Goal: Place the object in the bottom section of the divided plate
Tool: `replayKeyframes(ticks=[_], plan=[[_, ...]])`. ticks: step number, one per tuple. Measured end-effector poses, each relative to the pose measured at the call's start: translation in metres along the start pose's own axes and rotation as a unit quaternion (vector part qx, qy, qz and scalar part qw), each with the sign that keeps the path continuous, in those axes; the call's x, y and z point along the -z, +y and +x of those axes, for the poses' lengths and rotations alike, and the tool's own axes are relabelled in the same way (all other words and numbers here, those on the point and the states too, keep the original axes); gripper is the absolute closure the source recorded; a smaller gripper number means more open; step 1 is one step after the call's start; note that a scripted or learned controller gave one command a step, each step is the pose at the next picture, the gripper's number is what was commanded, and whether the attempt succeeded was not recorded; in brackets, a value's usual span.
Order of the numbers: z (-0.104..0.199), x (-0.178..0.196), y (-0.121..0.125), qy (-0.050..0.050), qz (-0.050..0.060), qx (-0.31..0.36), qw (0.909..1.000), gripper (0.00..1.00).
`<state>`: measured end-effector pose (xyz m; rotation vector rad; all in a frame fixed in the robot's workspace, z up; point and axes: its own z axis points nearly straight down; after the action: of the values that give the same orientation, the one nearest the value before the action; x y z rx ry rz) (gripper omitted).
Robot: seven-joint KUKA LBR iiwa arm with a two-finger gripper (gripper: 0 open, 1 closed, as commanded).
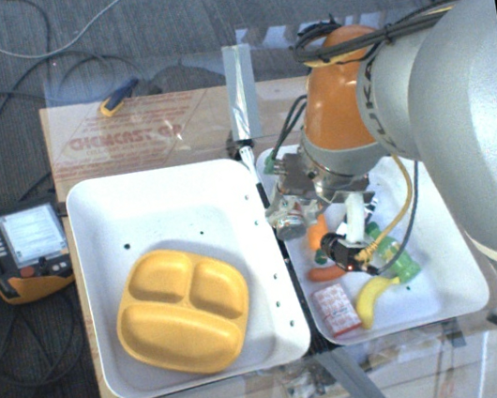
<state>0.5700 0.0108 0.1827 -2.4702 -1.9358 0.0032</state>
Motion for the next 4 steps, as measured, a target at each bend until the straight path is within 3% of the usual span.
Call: replayKeyframes(ticks=[1,2,3,4], plan=[[0.068,-0.001,-0.093,-0.001,0.002,-0.076,0.9971,1.00],[0.149,-0.004,-0.128,-0.002,0.001,-0.146,0.9892,1.00],[0.193,0.002,-0.137,-0.004,-0.001,-0.064,0.9979,1.00],[0.149,0.023,-0.127,-0.003,0.000,-0.096,0.9954,1.00]])
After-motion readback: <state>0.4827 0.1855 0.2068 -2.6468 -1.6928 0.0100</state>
